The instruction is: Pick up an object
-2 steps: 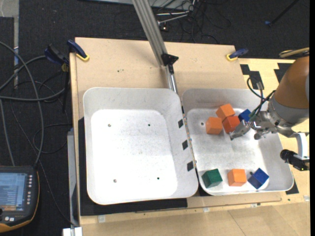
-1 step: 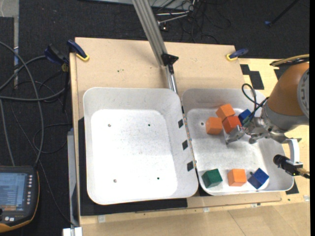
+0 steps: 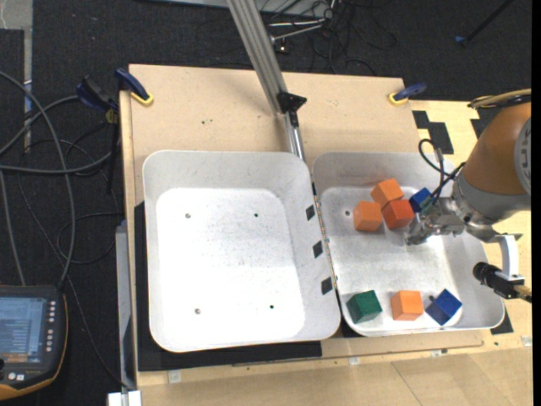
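The tool (image 3: 420, 231) hung low in the right bin (image 3: 473, 265) beside the red cube (image 3: 397, 213); its opening could not be told. The approach was under way; next it needed to close squarely on that cube

Even, fairly bright overhead light falls on the bench (image 3: 254, 100), and the two white bins (image 3: 228, 244) come close to washing out, their speckles faint. Shadows are soft and short, lying thin under the bins' rims toward 6 o'clock. The dark floor at 9 and 12 o'clock loses detail. Focus is moderate throughout, with slight grain and soft edges everywhere.
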Robot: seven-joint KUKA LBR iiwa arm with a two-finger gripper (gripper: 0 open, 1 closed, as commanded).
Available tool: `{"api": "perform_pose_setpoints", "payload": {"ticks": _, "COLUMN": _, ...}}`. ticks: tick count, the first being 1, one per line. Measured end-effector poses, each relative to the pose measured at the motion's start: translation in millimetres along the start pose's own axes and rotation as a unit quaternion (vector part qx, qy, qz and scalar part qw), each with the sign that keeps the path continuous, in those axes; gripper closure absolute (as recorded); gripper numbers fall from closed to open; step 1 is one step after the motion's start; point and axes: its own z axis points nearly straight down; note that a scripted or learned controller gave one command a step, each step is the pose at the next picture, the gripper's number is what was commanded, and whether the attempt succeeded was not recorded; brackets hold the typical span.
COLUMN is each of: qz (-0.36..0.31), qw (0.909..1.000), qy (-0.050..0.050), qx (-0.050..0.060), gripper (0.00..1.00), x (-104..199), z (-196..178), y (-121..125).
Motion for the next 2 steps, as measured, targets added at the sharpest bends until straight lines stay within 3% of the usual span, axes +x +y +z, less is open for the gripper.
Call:
{"api": "perform_pose_setpoints", "payload": {"ticks": 1, "qz": -0.001, "qw": 1.0000, "qy": -0.001, "qx": -0.002, "gripper": 1.00, "x": 0.6, "z": -63.3, "y": -0.8}}
{"api": "perform_pose_setpoints", "payload": {"ticks": 2, "qz": -0.001, "qw": 1.0000, "qy": -0.001, "qx": -0.002, "gripper": 1.00, "x": 0.3, "z": -101.0, "y": 0.8}}
